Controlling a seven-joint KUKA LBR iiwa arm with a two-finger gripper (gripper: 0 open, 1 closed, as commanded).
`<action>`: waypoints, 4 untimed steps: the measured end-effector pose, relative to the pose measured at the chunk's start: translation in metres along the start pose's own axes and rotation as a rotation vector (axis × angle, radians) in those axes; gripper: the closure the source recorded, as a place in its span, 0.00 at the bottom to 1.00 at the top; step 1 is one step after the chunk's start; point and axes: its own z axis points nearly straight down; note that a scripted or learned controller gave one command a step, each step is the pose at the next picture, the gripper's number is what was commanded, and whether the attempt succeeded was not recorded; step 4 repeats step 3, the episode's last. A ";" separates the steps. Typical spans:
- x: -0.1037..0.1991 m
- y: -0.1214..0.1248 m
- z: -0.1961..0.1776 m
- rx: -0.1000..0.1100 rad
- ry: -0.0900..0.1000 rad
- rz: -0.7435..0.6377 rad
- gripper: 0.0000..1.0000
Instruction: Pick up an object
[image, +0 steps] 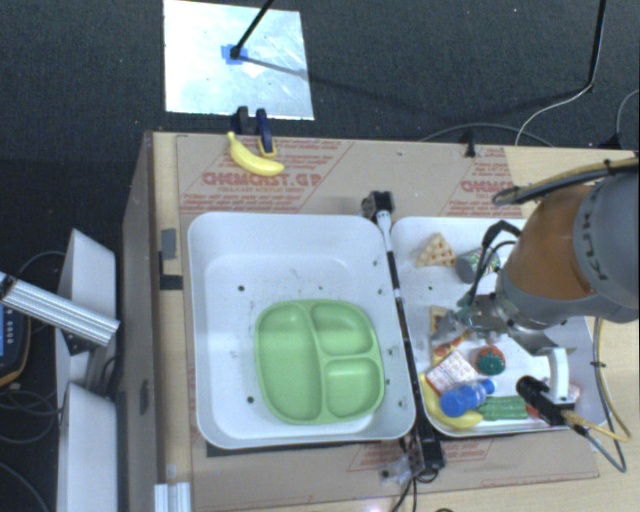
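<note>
My gripper (468, 316) hangs low over the middle of the right bin (560, 428), at the end of the grey arm with the orange band (545, 250). Just to its left lies a small brown-and-yellow piece (440, 321). Below it sit a red-and-green ball (488, 358), a red-and-white packet (452, 371), a blue object (466, 400), a yellow banana (440, 408) and a green item (506, 407). A tan wedge-shaped cracker (435, 250) and a grey object (469, 265) lie at the far end of the bin.
The left bin (220, 260) holds a green divided plate (320, 360). Another yellow banana (252, 157) lies on the cardboard behind the bins. A thin divider (392, 290) separates the two bins.
</note>
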 end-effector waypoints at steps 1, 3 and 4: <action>0.000 0.026 0.017 -0.001 0.000 -0.001 0.00; 0.013 0.027 0.017 0.000 0.000 -0.002 0.00; 0.013 0.027 0.017 0.000 0.000 -0.002 0.00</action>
